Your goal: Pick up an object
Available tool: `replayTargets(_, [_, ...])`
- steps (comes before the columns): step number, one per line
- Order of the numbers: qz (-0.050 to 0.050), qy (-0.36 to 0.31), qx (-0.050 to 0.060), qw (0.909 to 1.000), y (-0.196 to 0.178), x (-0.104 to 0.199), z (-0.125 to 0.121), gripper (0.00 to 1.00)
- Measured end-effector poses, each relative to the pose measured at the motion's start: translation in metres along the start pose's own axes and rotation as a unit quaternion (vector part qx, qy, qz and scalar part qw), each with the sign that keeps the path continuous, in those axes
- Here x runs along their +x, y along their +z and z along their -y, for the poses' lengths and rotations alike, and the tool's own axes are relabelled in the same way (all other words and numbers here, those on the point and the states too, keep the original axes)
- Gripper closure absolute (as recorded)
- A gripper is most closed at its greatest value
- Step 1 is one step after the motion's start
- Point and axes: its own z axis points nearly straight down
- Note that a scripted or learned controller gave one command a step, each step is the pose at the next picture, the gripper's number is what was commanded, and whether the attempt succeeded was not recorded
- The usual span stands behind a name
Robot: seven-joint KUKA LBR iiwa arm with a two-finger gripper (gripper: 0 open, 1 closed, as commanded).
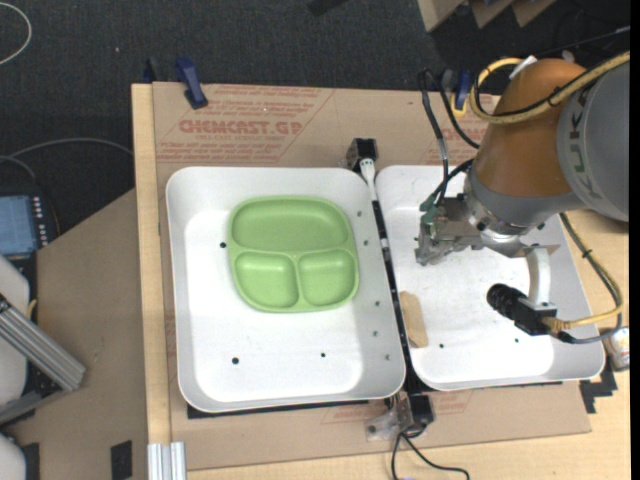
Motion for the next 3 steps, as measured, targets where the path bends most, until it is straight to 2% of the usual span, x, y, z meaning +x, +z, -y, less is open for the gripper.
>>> replayTargets(1, [0.001,0.002,-0.002,1.0,-0.038,0.046,0.06,1.0])
replayTargets(2, [0.002,0.003,-0.012,0.9999,-0.149,0.041,0.062,1.0])
replayTargets(3, [0.002,0.003,-0.001,1.0,-0.09,0.062,0.063,1.0])
